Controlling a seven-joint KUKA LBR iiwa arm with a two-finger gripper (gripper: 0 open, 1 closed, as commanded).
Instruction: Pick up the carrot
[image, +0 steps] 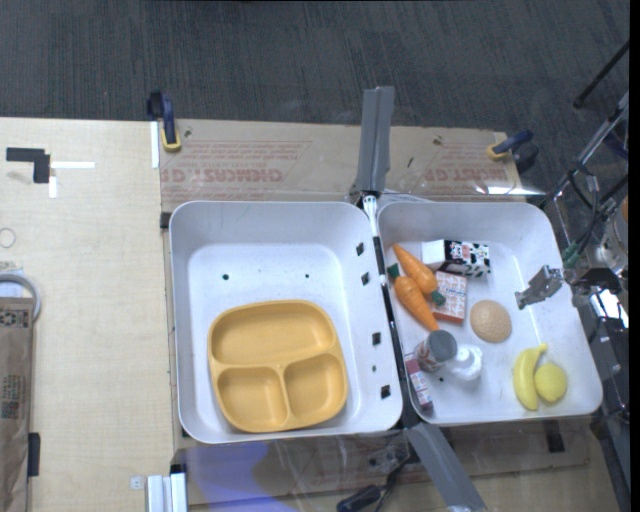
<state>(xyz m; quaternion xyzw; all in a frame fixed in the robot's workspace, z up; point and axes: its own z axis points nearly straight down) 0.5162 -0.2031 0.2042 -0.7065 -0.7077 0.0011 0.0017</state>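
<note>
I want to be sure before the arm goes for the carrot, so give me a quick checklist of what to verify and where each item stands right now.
1. Carrot in view and unobstructed from above: ok. Two orange carrot pieces lie in the right bin, near its left wall.
2. Gripper clear of the carrot: ok. The gripper sits at the bin's right side, well apart from it.
3. Gripper fingers ready to close: cannot tell.
4. Neighbours crowding the carrot: not ok. A small printed box touches or nearly touches its right side.
5. Left bin wall leaves room for a finger: cannot tell.
6. Carrot not yet lifted: ok, it rests on the bin floor.
</note>
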